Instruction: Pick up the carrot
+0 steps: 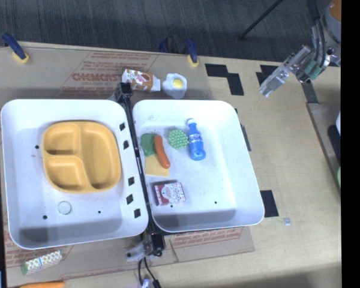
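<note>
Your pincer hangs at two o'clock, grip unreadable, well apart from the carrot lying mid-bin.

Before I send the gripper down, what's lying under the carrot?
The carrot lies in the right bin, its lower end resting on a yellow cheese slice, its green top beside it. The part of the slice beneath the carrot is covered.
</note>
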Motion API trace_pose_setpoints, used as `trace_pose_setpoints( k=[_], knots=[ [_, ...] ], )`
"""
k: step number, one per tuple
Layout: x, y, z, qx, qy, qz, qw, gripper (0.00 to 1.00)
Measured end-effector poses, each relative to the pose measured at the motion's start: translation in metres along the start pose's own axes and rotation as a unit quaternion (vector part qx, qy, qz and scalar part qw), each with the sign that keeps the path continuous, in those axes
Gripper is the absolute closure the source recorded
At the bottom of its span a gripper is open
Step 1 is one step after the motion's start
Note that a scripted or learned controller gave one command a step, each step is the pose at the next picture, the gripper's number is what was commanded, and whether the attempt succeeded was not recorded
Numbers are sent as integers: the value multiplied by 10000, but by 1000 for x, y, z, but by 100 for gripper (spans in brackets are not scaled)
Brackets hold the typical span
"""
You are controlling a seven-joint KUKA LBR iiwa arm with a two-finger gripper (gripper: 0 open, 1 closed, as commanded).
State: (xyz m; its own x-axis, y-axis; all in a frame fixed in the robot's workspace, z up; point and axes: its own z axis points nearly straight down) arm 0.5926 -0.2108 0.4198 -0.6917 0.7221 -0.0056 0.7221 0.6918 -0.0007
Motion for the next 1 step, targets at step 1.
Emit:
trace_pose_setpoints(
  k=[1],
  knots=[
    [-12, 15, 140, 2, 35, -1072, 9942, 100]
  ],
)
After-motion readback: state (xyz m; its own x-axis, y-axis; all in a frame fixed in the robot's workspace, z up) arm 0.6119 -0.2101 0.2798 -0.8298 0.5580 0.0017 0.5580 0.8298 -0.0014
